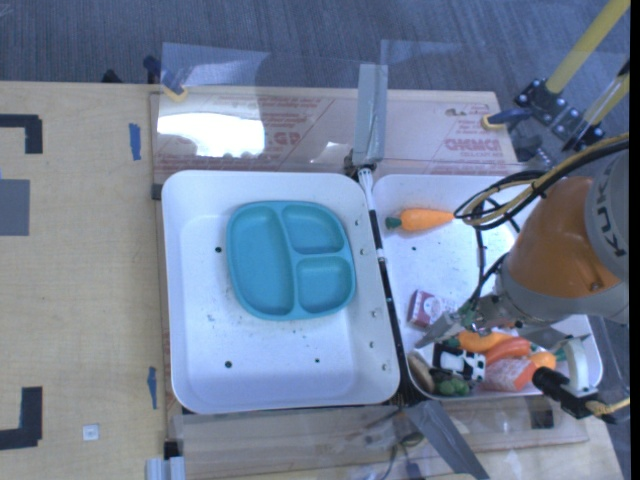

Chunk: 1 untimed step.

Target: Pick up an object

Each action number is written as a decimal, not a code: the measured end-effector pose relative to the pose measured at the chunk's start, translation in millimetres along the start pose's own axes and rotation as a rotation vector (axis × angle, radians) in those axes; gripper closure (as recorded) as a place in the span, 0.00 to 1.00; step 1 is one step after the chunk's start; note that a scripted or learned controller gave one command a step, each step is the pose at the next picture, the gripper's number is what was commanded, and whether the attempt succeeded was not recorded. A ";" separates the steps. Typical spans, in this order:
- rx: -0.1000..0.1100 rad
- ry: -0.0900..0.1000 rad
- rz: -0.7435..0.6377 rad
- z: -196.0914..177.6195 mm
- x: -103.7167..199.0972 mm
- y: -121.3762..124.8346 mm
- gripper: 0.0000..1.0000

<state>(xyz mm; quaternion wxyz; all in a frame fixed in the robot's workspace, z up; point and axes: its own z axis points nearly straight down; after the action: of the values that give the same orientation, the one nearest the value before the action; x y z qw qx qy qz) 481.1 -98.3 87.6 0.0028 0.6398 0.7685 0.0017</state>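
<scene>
Two shallow white bins sit side by side on a wooden bench, seen from above at a slant. The left bin holds a teal divided plate with three compartments, lying flat near the bin's middle.

The right bin holds the loose objects. A toy carrot lies alone near its far edge, orange with a green tip pointing toward the divider between the bins. Along the near edge is a crowded heap: a small pink and white packet, a black and white toy and several orange and red pieces pressed together, with something green at the near edge.

The grey arm with its orange band reaches in from the right and hangs over this heap, covering part of it. The gripper sits low among the pieces, just beside the packet; whether its fingers are spread or closed cannot be told, since the arm's bulk and the clutter obscure them.
</scene>
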 end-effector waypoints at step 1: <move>-0.007 -0.003 0.000 -11.3 -0.6 2.5 1.00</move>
<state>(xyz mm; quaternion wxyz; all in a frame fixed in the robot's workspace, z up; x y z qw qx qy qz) 483.6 -98.4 98.9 0.0062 0.6399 0.7684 0.0036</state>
